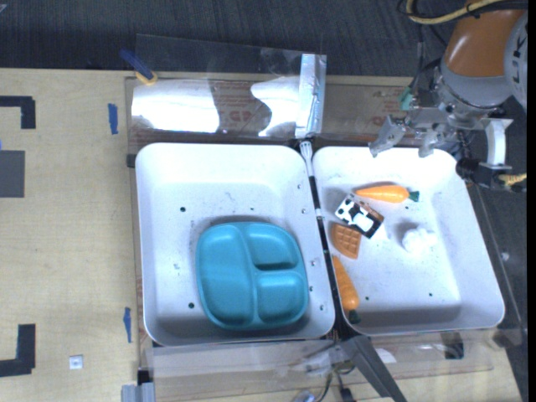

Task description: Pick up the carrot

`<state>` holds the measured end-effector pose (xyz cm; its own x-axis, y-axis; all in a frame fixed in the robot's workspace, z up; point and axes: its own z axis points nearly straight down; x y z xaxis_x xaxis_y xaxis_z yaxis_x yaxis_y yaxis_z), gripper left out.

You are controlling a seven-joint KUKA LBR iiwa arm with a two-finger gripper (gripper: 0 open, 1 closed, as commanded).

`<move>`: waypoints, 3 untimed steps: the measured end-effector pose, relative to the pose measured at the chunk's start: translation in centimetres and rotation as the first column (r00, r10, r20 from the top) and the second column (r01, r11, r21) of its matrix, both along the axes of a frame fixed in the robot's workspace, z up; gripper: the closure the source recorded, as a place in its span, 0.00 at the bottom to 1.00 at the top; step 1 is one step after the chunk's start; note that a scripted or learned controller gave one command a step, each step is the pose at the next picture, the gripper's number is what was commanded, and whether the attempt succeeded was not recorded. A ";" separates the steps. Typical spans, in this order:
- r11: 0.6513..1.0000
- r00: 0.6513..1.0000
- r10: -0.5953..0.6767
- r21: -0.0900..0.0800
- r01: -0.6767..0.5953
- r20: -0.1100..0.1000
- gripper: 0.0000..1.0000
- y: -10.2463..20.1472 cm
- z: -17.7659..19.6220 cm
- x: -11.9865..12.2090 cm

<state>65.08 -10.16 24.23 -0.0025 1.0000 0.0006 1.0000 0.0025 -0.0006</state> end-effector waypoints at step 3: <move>0.995 0.995 0.099 -0.014 -0.098 0.032 0.00 -0.6 -14.0 -0.3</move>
